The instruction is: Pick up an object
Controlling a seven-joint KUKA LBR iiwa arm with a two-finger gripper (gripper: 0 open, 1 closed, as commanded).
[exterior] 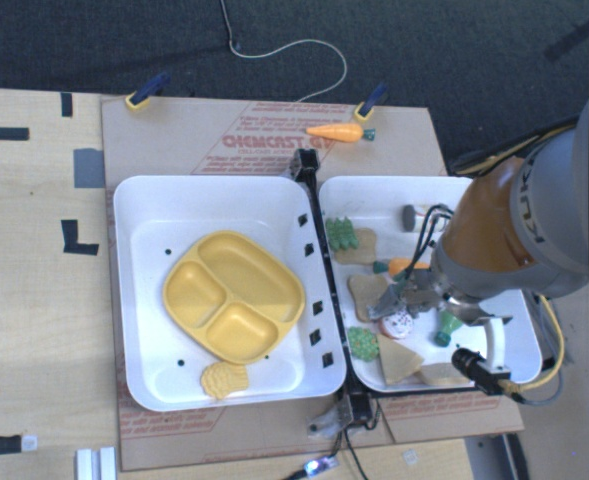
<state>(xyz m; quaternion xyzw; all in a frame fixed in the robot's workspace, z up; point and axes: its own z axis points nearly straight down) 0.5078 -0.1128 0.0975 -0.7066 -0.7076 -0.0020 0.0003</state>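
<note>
My gripper (pixel 392 306) hangs low in the middle of the right bin (pixel 494 190), at the end of the grey arm with its orange band (pixel 479 230). Directly below it lies a small white round toy with red marks (pixel 399 325), close to or touching it; I cannot tell which. Around it sit a tan flat piece (pixel 364 290), an orange piece (pixel 402 265), a teal bit (pixel 379 266), a green leafy toy (pixel 342 233), a green broccoli-like toy (pixel 362 343), a tan wedge (pixel 402 364) and a small green piece (pixel 447 326).
The left bin (pixel 139 208) holds a yellow divided plate (pixel 234 293) and a yellow waffle-like toy (pixel 224 378). A toy carrot (pixel 334 133) lies on the cardboard behind the bins. A small grey object (pixel 410 215) sits near the right bin's back wall.
</note>
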